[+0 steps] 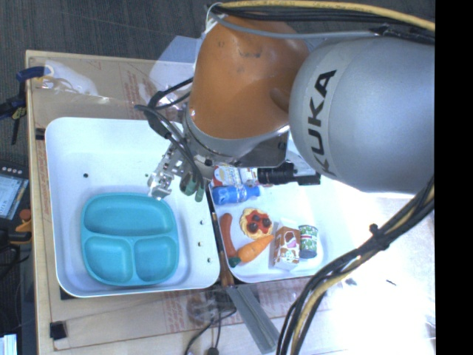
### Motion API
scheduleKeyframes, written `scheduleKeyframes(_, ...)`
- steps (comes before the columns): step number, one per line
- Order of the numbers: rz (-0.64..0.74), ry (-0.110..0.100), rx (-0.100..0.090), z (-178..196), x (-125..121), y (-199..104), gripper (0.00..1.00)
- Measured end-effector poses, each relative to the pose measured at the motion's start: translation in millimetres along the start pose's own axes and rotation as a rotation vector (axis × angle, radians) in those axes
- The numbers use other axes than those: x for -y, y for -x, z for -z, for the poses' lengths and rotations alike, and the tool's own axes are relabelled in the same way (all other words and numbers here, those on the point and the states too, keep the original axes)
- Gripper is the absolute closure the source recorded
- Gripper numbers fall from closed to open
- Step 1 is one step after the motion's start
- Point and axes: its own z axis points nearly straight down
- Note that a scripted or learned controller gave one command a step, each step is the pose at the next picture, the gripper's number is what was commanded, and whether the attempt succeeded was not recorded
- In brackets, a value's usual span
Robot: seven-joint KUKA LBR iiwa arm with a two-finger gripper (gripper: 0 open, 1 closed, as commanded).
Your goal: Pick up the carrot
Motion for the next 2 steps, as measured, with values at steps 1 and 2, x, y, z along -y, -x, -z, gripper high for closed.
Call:
scheduleKeyframes(1, 0.408, 0.0, -0.003, -28, 37, -8, 1.0)
scheduleKeyframes(2, 0.996, 0.001, 0.002, 29, 104, 21, 1.0)
